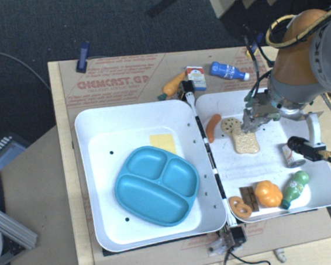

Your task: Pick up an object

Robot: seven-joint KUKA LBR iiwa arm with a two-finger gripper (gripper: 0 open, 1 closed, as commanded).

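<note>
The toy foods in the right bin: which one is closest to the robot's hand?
The tan bread slice, right below the hand. The sausage lies farther left, and the orange and green bottle sit along the bottom edge.

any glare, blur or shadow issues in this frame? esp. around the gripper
Camera view: lighting is even, with soft shadows only; the left bin is bright white but not blown out, and the blue plate has only a mild sheen. The image is slightly soft overall; the gripper is small and dark over the bread slice, so its finger state is unreadable.
</note>
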